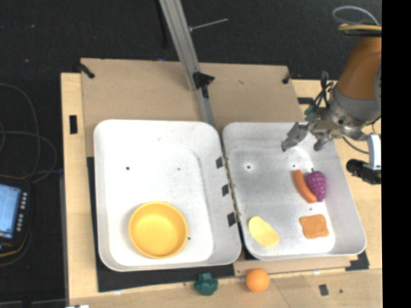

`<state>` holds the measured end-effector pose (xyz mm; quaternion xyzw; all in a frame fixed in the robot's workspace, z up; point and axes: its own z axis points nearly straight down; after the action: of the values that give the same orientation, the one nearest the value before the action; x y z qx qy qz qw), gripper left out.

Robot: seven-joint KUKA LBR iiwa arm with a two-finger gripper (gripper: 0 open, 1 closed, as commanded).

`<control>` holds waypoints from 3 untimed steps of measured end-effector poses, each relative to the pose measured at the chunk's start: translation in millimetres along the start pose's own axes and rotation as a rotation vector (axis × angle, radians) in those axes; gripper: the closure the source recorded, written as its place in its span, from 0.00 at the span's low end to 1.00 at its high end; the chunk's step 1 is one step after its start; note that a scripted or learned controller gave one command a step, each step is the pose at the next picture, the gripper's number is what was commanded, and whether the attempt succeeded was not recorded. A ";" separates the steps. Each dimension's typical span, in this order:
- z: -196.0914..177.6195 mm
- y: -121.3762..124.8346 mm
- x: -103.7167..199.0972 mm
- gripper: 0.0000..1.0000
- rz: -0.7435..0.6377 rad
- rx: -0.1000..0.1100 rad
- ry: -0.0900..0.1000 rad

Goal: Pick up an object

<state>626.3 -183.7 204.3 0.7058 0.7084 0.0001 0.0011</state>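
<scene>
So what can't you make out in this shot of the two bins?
- Arm: cut off by the camera view's right edge above its orange band.
- Gripper: too small and blurred to read its state.
- Carrot: partly overlapped by the purple grapes.
- Green thing at the bench's front edge: too small to identify.

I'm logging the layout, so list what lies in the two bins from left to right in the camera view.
Yellow bowl → pale yellow piece → orange carrot, with the purple grapes touching its right side. The orange-brown block sits below that pair and overlaps them across, so I leave it unordered.
</scene>
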 end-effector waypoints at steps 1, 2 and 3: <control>-0.1 -0.1 -0.2 0.00 -0.001 0.000 -0.001; 42.7 -0.1 -5.7 0.00 0.003 0.004 -0.001; 104.9 -5.7 -4.8 0.00 0.004 0.006 0.000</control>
<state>620.8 -188.6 99.4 0.7073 0.7070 -0.0021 -0.0010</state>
